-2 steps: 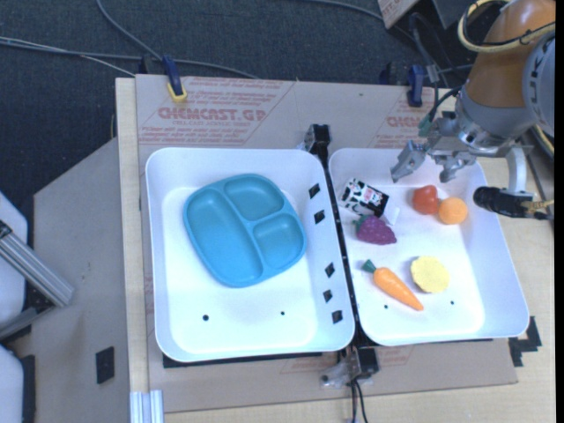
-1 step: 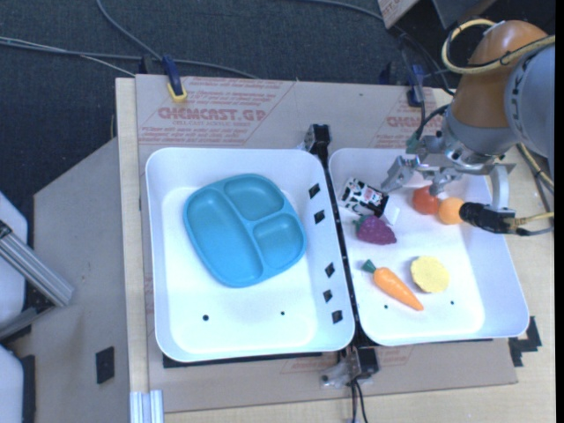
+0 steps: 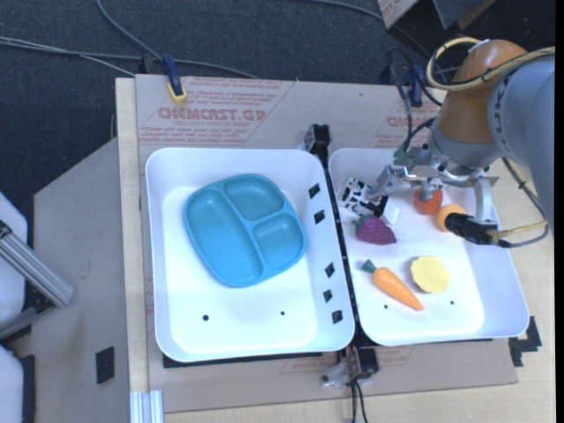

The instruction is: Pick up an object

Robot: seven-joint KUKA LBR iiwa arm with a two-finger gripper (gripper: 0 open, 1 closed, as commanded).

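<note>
The gripper [image 3: 366,199] hangs low in the right bin [image 3: 493,311], its state impossible to tell, with the purple toy [image 3: 375,230] just below-right of it — still the approach step, I judge — needing a short shift and descent.

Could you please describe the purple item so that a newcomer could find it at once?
Look in the right white bin, beside the divider between the bins. The purple item lies just above the carrot; it is the only purple, lumpy thing there.
</note>
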